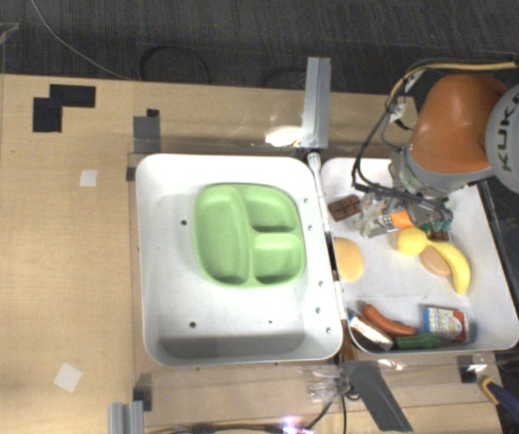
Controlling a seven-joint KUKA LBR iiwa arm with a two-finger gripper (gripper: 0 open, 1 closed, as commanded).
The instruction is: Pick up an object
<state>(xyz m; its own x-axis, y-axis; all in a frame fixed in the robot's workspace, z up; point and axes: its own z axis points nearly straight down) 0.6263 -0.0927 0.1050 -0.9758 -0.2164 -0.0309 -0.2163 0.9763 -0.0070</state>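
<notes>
The gripper (395, 217) hung over the right bin's (499, 333) far edge, above an orange piece (402, 216); jaw state indeterminable.

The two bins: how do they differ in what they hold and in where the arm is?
The left bin holds one green tray; the right bin holds many small things, among them a banana and a hot dog. The arm hangs over the right bin, not the left. Both are shallow and white.
</notes>
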